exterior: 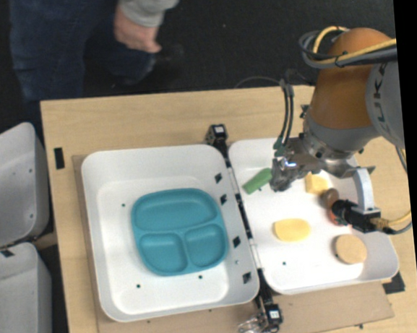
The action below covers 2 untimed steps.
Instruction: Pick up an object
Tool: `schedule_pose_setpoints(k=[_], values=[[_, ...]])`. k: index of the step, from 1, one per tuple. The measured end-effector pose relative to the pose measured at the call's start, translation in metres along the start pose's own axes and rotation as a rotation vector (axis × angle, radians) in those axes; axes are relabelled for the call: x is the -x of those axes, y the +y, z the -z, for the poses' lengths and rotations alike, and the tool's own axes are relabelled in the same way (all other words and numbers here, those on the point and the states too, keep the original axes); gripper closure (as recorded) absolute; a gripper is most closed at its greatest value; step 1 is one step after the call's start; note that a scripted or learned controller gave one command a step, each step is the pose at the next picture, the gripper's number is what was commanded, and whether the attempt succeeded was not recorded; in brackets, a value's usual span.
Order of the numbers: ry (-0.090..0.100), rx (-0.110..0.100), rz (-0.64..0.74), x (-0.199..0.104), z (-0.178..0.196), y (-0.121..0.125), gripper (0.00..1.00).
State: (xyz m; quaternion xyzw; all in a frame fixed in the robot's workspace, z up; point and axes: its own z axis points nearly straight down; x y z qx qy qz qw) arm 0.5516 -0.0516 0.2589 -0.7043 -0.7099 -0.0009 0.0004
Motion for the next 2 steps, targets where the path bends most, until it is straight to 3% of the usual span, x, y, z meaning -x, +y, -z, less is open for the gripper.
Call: schedule_pose_setpoints(k=[2], values=[[0.001,-0.002,0.001,-0.105,0.008,-0.027,1.00]])
